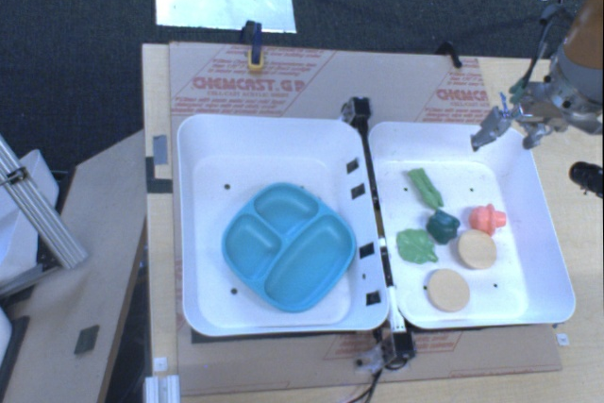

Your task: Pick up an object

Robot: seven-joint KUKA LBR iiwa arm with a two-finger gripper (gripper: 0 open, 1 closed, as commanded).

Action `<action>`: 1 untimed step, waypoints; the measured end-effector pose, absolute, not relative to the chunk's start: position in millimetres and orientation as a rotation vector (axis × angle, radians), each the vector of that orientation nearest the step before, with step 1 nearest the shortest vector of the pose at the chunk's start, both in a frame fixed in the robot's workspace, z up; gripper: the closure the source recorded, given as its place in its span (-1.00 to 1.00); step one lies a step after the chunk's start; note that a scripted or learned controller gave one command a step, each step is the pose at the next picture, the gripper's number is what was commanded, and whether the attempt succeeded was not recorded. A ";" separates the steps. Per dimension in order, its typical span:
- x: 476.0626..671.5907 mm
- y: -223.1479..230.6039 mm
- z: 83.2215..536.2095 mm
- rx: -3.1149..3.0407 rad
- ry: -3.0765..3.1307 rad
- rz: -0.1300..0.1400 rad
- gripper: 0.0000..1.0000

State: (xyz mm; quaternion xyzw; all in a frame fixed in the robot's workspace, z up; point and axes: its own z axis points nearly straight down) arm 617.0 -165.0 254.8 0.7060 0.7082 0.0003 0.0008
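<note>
Gripper [510,129] is hovering wide open and empty over the right bin's [543,203] far rim; the green pod [425,187] is lying nearest, down-left, long axis slanting.

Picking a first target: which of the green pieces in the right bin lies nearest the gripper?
The long light-green piece, at the far end of the cluster, closest to the gripper. The leafy green piece and dark teal one lie farther off.

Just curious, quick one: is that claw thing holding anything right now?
Gripper: open, holding nothing, above the far edge of the right bin.
</note>
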 end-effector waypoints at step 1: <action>612.7 -165.5 212.6 2.219 2.223 -0.001 -1.00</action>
